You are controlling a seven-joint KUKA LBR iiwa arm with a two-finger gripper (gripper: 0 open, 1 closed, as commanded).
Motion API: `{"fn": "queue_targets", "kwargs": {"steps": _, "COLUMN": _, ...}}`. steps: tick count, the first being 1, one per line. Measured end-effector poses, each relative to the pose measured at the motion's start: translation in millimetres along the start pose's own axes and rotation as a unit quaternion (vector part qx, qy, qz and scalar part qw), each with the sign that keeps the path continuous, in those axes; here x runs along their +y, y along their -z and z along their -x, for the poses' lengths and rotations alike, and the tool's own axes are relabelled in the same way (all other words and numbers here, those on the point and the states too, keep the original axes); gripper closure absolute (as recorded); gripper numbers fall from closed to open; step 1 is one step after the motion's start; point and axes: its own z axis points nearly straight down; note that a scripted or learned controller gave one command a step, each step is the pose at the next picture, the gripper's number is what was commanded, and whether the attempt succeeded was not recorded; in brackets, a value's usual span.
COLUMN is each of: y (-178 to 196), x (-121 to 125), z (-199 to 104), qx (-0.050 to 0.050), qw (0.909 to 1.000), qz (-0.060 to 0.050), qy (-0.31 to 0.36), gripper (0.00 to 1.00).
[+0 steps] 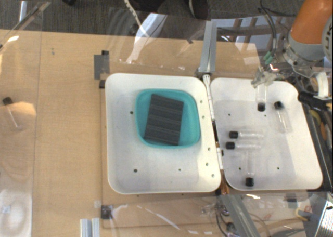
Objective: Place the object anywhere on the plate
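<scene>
- We look down on a wooden bench [57,127] bearing two shallow white bins side by side.
- In the left bin [119,168], a teal plate [193,127] sits toward the upper middle, and a dark ribbed rectangular object [164,119] lies flat on it, well within the rim.
- The arm [312,17], grey with an orange band, reaches in at the upper right corner of the right bin [291,163].
- Its gripper [270,107] hangs over that bin's upper part, with two clear, black-tipped fingers [260,101] standing apart and nothing between them.
- We also see several small black-capped clear pieces [232,140] scattered across the right bin's floor.
- The gripper and the plate are well apart, with the divide between the bins lying between them.
</scene>
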Motion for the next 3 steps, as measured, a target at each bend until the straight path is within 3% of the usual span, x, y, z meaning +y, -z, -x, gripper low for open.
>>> {"fn": "queue_targets", "kwargs": {"steps": 1, "y": -72.6, "x": -73.7, "z": -67.6, "qx": 0.002, "qw": 0.9995, "qz": -0.002, "qy": 0.031, "gripper": 1.00}}
{"fn": "queue_targets", "kwargs": {"steps": 2, "y": -16.9, "x": -142.9, "z": -165.3, "qx": 0.002, "qw": 0.9929, "qz": -0.001, "qy": 0.119, "gripper": 1.00}}
{"fn": "queue_targets", "kwargs": {"steps": 3, "y": -16.9, "x": -143.0, "z": -164.9, "qx": 0.002, "qw": 0.9929, "qz": -0.001, "qy": 0.119, "gripper": 0.00}}
